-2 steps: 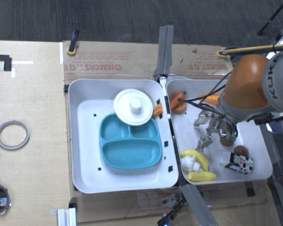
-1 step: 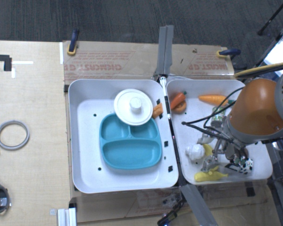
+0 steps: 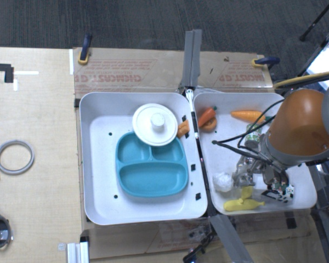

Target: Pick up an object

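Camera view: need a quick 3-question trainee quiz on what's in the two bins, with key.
1. True or false: the white lid rests on the blue tray.
2. Which bin holds the yellow banana: A left, B right?
3. Fill in: the carrot in the right bin lies near its ____ edge (far/near).

Key: 1 true, it overlaps the tray's far edge. 2 B, near the tool. 3 far.

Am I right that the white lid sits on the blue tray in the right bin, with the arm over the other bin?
Not quite. The camera view shows the lid on the tray in the left bin; the arm is over the right bin.
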